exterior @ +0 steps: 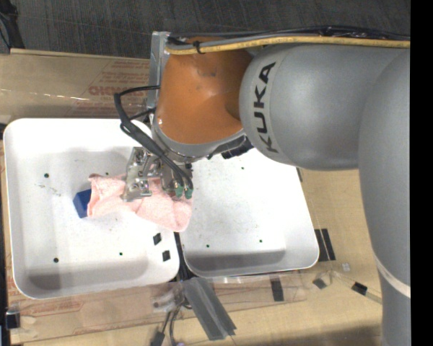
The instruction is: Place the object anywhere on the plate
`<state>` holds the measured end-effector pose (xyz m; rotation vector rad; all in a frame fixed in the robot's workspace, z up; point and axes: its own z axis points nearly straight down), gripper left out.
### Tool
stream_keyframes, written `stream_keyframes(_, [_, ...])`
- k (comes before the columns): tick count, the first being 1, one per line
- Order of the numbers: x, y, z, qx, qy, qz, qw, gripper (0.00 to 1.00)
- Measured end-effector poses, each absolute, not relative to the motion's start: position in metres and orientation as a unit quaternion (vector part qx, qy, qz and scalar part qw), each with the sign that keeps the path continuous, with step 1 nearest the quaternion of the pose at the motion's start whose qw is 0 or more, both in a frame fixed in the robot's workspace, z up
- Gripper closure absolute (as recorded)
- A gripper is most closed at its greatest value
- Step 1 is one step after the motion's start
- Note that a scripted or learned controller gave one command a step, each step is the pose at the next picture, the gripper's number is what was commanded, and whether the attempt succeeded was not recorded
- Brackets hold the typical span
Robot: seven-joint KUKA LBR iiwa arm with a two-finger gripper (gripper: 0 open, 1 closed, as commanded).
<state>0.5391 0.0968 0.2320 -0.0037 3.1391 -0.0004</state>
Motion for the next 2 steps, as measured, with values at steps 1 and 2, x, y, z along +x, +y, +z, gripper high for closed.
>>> stream_keyframes(1, [0.5344, 0.1489, 0.2324, -0.004, 1.0, -0.0001, 0.001, 1.0])
stream_keyframes(2, [0.5345, 0.1488, 0.2326, -0.004, 1.0, 0.0, 0.001, 0.0])
